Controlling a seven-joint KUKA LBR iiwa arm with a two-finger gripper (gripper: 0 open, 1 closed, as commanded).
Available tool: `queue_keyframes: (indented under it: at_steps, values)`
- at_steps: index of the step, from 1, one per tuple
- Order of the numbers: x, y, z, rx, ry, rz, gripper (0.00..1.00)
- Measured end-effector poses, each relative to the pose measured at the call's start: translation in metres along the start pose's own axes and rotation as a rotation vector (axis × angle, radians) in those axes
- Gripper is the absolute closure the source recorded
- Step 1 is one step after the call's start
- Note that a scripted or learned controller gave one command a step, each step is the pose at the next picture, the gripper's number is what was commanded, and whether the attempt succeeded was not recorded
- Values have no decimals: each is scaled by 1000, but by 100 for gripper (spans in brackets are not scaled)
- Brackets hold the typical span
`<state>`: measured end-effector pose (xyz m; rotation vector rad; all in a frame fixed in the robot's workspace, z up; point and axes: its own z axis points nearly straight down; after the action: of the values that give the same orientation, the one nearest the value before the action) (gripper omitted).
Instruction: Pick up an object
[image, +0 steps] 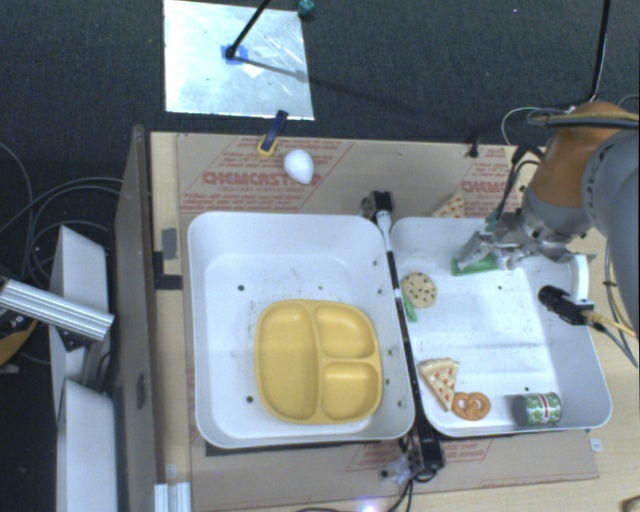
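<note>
Gripper (490, 250), jaw state unclear, should center the green block (472, 264) beneath its jaws before squeezing.

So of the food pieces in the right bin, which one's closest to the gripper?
The green piece, lying at the bin's far end right beside the gripper. The cookie, pizza slice and pretzel all lie farther off.

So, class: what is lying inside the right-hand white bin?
Inside the right bin: a cookie, a pizza slice, a pretzel, a small can and a green piece by the gripper. Anything beneath the gripper is covered.
</note>
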<state>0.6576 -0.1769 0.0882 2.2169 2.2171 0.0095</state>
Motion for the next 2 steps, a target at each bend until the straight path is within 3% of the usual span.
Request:
queue_keyframes:
  at_steps: [1, 2]
  values:
    - [0, 3, -13, -7, -2, -3, 100]
    - [0, 2, -13, -6, -2, -3, 0]
